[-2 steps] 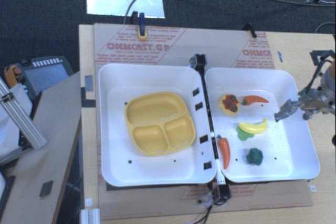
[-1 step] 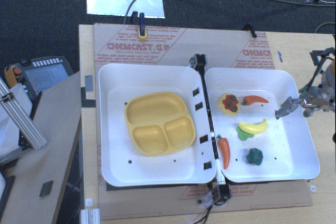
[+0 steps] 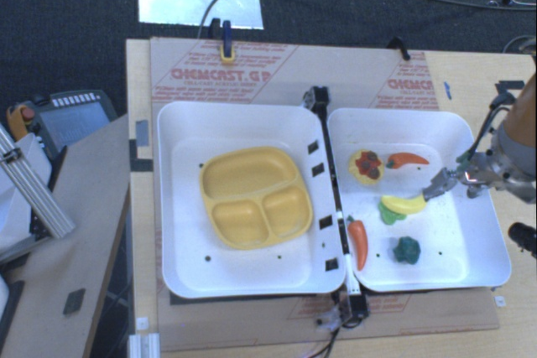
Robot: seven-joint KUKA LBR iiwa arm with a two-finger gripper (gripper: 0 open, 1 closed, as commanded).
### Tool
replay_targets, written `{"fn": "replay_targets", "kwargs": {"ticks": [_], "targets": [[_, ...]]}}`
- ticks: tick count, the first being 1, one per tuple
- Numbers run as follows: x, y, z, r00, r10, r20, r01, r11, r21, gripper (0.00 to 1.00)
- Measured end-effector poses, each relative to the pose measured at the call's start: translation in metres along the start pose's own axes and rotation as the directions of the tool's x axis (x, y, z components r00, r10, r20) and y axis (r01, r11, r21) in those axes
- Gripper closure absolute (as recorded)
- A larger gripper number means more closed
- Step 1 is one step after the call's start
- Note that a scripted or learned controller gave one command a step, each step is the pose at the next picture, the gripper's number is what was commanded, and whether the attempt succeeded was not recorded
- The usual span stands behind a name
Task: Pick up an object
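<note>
gripper [image 3: 432, 190]: fingertips at the banana's right end; spread cannot be told
banana [image 3: 403, 203]: right bin [image 3: 482, 218], left of gripper, long axis roughly left-right
held: nothing visibly

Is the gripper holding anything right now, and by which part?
Cannot be told. The gripper is at the right end of the yellow banana in the right bin, but a hold is not visible.

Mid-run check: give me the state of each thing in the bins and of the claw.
yellow tray: upright, left bin.
pizza toy: flat, right bin.
chili: lying beside pizza toy.
banana: lying, claw at its end.
carrot: lying by divider.
broccoli: apart, untouched.
</note>
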State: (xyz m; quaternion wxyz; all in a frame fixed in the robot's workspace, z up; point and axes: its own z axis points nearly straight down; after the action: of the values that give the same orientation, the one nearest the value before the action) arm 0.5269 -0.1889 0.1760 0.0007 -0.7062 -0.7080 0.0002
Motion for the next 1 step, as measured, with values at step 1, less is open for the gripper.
{"fn": "replay_targets", "kwargs": {"ticks": [1], "targets": [[0.0025,0.0049,0.0605,1.000,0.001,0.001,-0.001,1.000,-0.001,0.00]]}}
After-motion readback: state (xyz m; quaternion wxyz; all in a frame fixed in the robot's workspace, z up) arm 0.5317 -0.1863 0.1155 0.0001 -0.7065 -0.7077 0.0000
